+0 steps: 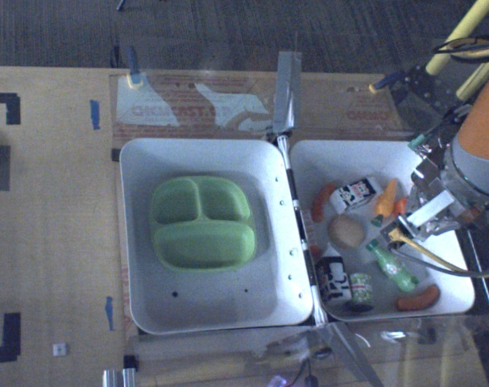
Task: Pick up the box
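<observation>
A small white box with black print (354,193) lies tilted near the back of the right bin (437,158). A second box, black and white (331,276), stands at that bin's front left corner. My gripper (396,235) hangs over the right half of the right bin, to the right of a tan round item (346,232) and just above a green bottle (394,269). It is about a hand's width to the front right of the white box and touches neither box. Nothing shows held in it.
The left bin (139,240) holds a green divided plate (202,222). In the right bin there are also a red-orange sausage (321,202), orange pieces (387,199), a small green can (360,291) and a red sausage (417,298). Yellow cables (437,258) trail from the wrist.
</observation>
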Controlling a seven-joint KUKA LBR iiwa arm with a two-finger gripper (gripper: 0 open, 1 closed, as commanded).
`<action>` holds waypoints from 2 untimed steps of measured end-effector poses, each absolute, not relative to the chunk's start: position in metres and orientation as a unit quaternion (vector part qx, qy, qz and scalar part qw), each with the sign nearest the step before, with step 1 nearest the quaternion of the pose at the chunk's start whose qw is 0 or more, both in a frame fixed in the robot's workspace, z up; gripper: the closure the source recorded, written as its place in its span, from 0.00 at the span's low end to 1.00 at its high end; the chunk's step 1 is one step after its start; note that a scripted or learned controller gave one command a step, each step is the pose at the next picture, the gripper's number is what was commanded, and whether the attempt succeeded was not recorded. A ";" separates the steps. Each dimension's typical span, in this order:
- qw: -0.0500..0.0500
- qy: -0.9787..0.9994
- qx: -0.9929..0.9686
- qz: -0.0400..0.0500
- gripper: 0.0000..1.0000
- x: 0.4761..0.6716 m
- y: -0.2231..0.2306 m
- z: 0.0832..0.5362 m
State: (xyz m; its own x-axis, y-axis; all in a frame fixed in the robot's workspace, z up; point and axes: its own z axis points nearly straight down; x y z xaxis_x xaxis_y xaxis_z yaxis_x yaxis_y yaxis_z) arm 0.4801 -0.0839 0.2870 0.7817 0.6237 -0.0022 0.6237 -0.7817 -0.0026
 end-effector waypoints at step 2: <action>0.001 -0.301 -0.954 -0.001 1.00 0.480 -0.116 0.086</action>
